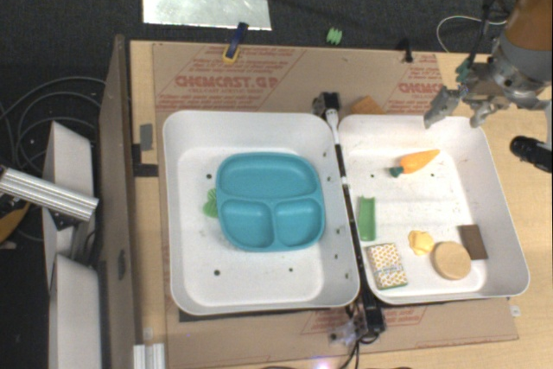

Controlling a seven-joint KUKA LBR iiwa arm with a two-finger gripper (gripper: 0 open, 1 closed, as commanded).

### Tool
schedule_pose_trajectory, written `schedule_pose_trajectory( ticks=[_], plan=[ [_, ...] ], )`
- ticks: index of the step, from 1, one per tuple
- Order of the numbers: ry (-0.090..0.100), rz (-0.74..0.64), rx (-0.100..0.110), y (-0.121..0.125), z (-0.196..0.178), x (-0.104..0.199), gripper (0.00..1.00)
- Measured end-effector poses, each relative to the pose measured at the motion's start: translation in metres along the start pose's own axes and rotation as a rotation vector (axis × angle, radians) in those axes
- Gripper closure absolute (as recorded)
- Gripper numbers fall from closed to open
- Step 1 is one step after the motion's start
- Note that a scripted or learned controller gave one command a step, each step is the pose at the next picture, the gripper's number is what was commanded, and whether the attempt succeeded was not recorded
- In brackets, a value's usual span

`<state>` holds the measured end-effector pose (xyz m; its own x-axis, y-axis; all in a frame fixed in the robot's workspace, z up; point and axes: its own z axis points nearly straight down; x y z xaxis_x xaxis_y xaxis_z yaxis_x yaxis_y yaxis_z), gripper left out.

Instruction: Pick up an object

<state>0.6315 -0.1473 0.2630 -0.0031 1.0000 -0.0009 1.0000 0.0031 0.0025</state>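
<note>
My gripper (455, 111) hangs over the far right corner of the right bin (497, 186), its two fingers spread open with nothing between them. In that bin lie an orange carrot (416, 161) just below and left of the gripper, a green block (366, 218), a small patterned packet (386, 264), a yellow piece (420, 241), a round tan cookie (451, 260) and a brown block (472, 241).
The left bin (186, 186) holds a blue divided plate (270, 200) with a green item (210, 203) poking out at its left edge. Cardboard lies under both bins. A black divider clip (329, 106) sits where the bins meet at the back.
</note>
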Motion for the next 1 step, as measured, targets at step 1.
schedule_pose_trajectory(
  ticks=[1],
  plan=[
    [-0.003,0.002,-0.003,0.0119,0.1646,-0.0007,0.0]
  ],
)
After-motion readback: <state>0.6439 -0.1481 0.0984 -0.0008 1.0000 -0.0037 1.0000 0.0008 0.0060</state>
